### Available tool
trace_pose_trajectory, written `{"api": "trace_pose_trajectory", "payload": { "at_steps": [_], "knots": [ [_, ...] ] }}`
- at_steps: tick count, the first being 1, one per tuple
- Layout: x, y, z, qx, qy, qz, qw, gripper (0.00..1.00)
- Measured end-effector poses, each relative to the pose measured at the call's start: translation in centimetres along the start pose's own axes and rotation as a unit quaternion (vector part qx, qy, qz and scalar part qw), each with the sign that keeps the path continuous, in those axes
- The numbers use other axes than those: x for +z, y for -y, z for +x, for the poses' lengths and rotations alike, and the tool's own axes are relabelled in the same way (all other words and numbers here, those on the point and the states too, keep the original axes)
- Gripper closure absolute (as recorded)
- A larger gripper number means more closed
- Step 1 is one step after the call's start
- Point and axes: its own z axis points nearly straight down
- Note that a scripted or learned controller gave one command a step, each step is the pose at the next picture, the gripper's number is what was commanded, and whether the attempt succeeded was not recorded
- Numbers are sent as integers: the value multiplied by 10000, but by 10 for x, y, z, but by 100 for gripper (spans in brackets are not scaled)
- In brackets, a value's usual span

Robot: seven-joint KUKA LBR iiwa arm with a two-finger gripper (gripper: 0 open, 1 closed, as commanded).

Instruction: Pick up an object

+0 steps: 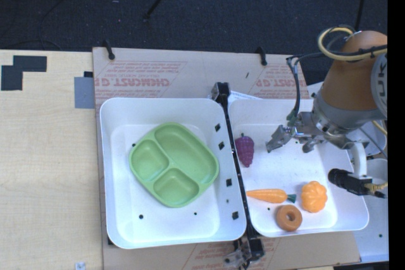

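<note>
In the right bin lie a purple bunch of grapes near the left wall, an orange carrot, a small orange pumpkin and a brown doughnut toward the front. My gripper hangs over the middle of this bin, to the right of the grapes and above the carrot. It is open, with its two grey fingers spread and nothing between them.
The left bin holds a green divided plate. A black divider separates the bins. The arm's orange and grey body looms over the right bin's far right, with a black part beside the pumpkin.
</note>
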Motion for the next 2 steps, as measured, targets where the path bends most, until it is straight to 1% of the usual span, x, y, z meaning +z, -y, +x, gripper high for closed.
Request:
{"api": "trace_pose_trajectory", "payload": {
  "at_steps": [1,2],
  "knots": [
    [59,1,-8,5,-7,38,10000,0],
    [113,2,-7,0,-9,34,10000,0]
  ]
}}
